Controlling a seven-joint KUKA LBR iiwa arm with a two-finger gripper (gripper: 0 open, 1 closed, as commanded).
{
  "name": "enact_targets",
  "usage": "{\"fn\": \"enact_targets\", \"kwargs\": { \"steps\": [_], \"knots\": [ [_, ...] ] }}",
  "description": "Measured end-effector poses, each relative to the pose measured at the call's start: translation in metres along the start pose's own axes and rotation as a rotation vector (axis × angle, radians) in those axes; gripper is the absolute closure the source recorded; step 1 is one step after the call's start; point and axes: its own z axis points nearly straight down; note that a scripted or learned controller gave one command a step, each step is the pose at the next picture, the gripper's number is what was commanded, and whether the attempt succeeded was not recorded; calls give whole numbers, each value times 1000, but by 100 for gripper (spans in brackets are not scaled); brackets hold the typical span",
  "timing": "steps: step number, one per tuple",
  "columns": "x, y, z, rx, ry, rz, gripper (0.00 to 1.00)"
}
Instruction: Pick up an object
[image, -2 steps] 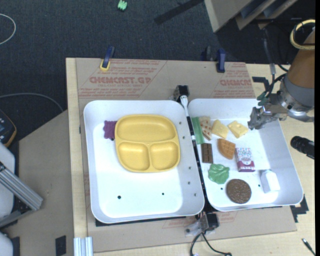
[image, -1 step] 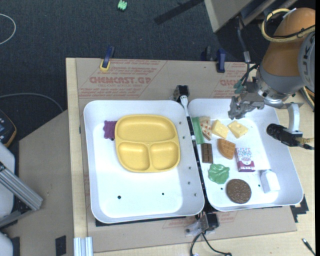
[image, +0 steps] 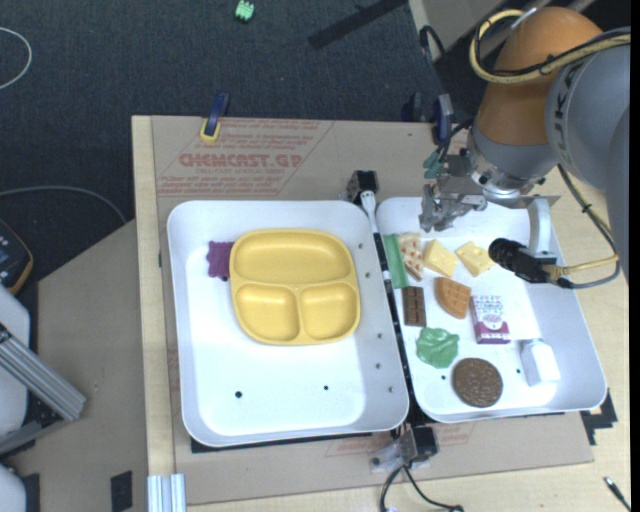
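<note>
1. The gripper (image: 437, 222) hangs over the far-left corner of the right bin (image: 572, 375), above the toast (image: 409, 246) and the cheese (image: 438, 258). I cannot tell its state; nothing visibly sits in it.
2. Risk: the toast, the cheese, a second cheese piece (image: 474, 258) and a green strip (image: 394, 262) lie packed together by the bin's left wall. A descent there may land on two things at once, or push one against the wall instead of gripping it.
3. Risk: the likely target, the cheese, looks like a flat wedge, so it could slip out or tip.
4. The cheese is pale yellow, smooth and angular, lying flat just beside the toast near the bin's far edge.
5. The left bin (image: 200, 400) carries a yellow tray (image: 295, 283), well apart from the gripper.
</note>
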Motion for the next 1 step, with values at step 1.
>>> {"fn": "enact_targets", "kwargs": {
  "steps": [1],
  "knots": [
    [3, 8, 0, 0, -2, 5, 100]
  ]
}}
